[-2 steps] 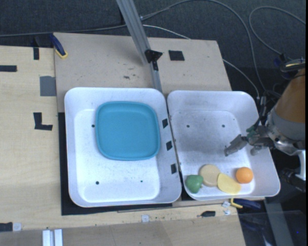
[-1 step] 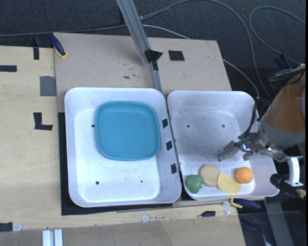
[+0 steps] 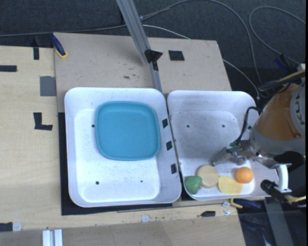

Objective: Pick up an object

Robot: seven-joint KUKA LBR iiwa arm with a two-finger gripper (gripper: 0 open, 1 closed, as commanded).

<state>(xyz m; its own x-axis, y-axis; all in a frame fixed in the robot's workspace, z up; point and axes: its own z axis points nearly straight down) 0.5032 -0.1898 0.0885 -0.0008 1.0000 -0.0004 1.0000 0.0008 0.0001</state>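
The left bin (image 3: 79,152) is being taken up mostly by a blue plate (image 3: 127,130) toward its far edge, bare floor being left along its near edge; the right bin (image 3: 205,119) is being left open across its far half; along its near edge a yellow piece (image 3: 229,185), a tan disc (image 3: 207,176), a green piece (image 3: 193,184) and an orange ball (image 3: 244,175) are being crowded together; the gripper (image 3: 235,157) is being held just above them, its opening impossible to tell.

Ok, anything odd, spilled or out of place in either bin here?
Nothing spilled or damaged. The blue plate lies flat in the left bin. In the right bin, four small items crowd the near corner: green piece, beige disc, yellow piece, orange ball. Dark scuffs mark its floor.
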